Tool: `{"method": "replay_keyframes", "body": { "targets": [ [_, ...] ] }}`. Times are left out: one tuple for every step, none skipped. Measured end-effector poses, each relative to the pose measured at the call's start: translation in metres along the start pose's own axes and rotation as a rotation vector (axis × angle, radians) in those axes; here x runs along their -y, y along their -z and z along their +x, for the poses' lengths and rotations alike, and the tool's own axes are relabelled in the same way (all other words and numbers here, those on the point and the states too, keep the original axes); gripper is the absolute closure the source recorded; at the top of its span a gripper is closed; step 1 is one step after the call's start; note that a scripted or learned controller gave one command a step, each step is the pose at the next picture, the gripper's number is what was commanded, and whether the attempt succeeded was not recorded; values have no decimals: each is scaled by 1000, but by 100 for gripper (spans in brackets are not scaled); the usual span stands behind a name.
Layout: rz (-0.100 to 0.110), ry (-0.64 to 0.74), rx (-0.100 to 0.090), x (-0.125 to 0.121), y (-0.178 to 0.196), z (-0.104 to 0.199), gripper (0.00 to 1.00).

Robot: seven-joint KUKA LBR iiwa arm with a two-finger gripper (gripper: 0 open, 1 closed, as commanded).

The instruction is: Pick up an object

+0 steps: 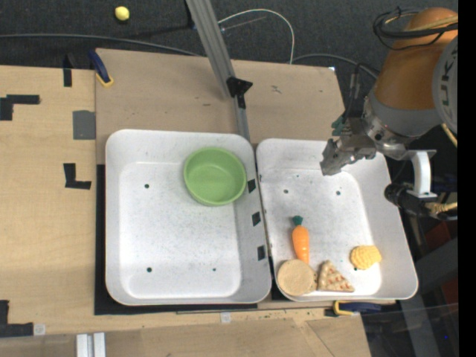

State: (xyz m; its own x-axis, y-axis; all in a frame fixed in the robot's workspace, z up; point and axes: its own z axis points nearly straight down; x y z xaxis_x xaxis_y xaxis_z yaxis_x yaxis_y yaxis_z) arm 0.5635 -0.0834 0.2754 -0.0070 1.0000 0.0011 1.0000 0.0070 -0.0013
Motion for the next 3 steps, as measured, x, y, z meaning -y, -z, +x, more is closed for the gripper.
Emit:
{"method": "replay_keyframes", "body": {
  "targets": [
    [0, 0, -1, -7, 0, 52, 100],
    [0, -1, 1, -20, -5, 97, 100],
    [3, 0, 0, -21, -25, 153, 100]
  ]
}}
